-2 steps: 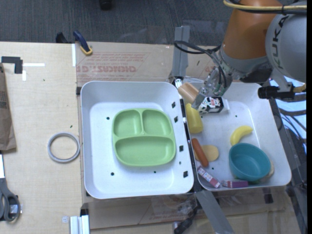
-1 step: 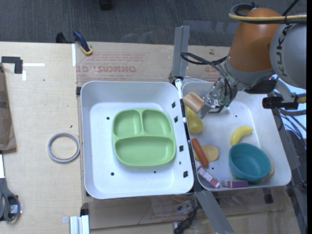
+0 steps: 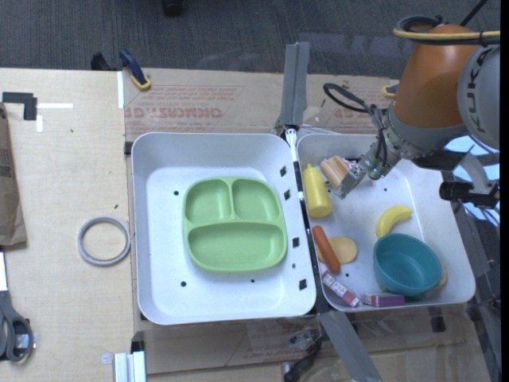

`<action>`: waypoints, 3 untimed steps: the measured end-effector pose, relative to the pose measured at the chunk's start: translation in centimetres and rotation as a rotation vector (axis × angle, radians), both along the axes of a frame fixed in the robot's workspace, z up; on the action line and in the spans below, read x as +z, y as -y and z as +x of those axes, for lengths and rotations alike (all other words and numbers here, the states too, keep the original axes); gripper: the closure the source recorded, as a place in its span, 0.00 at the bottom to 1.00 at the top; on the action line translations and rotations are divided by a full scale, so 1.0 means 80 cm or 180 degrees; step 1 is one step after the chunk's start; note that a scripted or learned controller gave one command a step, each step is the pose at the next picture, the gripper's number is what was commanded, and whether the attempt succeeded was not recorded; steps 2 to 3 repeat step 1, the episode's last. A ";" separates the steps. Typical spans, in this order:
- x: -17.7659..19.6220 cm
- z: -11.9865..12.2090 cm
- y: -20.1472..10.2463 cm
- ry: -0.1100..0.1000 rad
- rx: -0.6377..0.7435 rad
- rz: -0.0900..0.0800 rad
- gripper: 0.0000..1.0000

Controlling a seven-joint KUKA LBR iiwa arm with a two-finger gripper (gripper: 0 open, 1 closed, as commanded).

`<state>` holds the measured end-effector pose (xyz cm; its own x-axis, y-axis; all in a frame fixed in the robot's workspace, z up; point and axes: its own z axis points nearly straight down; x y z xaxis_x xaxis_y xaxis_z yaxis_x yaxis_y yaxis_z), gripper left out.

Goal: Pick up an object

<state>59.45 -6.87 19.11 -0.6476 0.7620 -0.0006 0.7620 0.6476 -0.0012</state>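
From my remote seat I see the bench [image 3: 64, 173] carrying two white bins, and the right bin [image 3: 421, 189] is where the trouble could come from, since everything loose is crowded into it, while the left bin [image 3: 151, 213] carries just a green divided plate [image 3: 235, 223]. The arm [image 3: 437, 78] reaches in over the right bin's far corner, and its pincer [image 3: 355, 175] sits low beside a small tan and pink object [image 3: 334, 169], which I judge to be the likely target; I cannot tell whether the pincer is spread or pressed together, nor whether it has that object at all. My first worry is that the object lies just beside the yellow bottle [image 3: 316, 191] and close to the bin's inner wall, so a descent may land on the bottle or wall and shove things aside. The teal bowl [image 3: 407, 264] is well apart and no threat, and the banana [image 3: 392, 218] is near but clear. The sausage [image 3: 326, 248] and the round yellow piece [image 3: 344, 251] lie below the bottle; a bumped bottle could roll onto them. Smallest risk: a rounded little object squirts out of a closing grip.
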 end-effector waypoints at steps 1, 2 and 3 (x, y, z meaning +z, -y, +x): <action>0.102 0.025 -0.088 0.0000 -0.1272 -0.0004 1.00; 0.102 0.025 -0.088 0.0000 -0.1272 -0.0004 1.00; 0.102 0.025 -0.088 0.0000 -0.1272 -0.0004 1.00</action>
